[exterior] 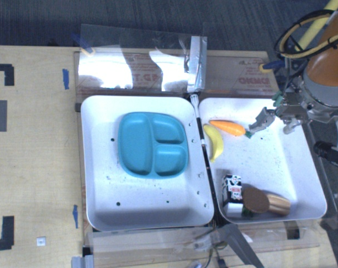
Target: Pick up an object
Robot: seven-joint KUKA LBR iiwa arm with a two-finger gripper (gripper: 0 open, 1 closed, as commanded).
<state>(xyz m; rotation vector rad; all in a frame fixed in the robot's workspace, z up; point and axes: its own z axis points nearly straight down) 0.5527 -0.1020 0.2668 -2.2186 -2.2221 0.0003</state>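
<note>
Over the right bin (303,166), the pincer (276,119) is hanging open and holding nothing, beside the carrot (227,128); banana (215,141) and brush (265,201) are lying nearby.

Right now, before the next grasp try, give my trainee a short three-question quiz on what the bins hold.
1. True or false: the blue divided plate lies in the left bin.
2. Which thing lies nearest the gripper? A) carrot B) brush C) cow-print carton
3. Fill in: the banana lies just below the carrot, beside the right bin's ____ wall.

Key: 1 true; 2 A; 3 left.
</note>
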